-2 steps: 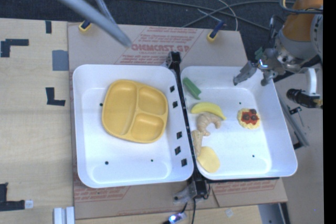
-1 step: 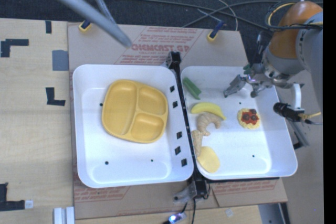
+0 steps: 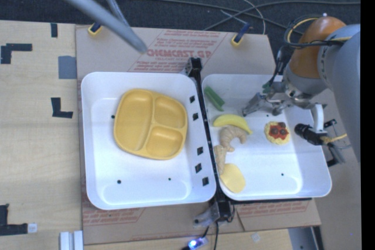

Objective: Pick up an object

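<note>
The jaws (image 3: 258, 103) hang low over the upper part of the right bin (image 3: 304, 178), spread apart with nothing between them, fingers pointing left. Closest to them is the tart (image 3: 277, 132), just below and to the right on bare floor; the banana (image 3: 232, 122) lies a little lower left, touching the croissant (image 3: 232, 136), and the green piece (image 3: 214, 98) sits near the divider. The tart looks the safest pick, since it stands apart from its neighbours: centre over it, come straight down, straddle it, then close. The banana risks dragging the croissant along. The yellow plate (image 3: 150, 124) rests in the left bin (image 3: 96, 143).
</note>
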`<state>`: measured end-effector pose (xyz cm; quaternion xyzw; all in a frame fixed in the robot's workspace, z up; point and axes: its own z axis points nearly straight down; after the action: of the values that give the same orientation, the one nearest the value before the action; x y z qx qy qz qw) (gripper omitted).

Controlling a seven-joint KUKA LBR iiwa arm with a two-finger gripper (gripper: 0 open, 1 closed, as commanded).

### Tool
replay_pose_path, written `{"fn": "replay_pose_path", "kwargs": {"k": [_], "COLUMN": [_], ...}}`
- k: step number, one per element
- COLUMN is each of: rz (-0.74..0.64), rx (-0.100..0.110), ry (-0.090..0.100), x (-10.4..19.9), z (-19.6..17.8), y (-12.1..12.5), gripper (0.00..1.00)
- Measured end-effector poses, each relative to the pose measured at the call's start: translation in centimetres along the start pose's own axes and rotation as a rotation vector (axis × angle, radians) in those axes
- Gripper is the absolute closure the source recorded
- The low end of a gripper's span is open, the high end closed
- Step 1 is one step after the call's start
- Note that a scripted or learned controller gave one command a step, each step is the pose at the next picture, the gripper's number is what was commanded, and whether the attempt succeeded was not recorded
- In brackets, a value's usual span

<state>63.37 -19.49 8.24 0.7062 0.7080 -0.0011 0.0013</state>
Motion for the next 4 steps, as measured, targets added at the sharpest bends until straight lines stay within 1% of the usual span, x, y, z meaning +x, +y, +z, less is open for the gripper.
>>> {"fn": "replay_pose_path", "kwargs": {"k": [1, 2, 3, 4], "rz": [-0.001, 0.001, 0.000, 0.001], "rx": [-0.005, -0.003, -0.005, -0.004], "ry": [-0.001, 0.002, 0.002, 0.003], "x": [0.0, -0.9, -1.2, -0.9], "z": [-1.5, -6.7, -12.4, -17.1], "y": [0.2, 0.7, 1.8, 1.1], "gripper": [1.00, 1.00, 1.00, 1.00]}}
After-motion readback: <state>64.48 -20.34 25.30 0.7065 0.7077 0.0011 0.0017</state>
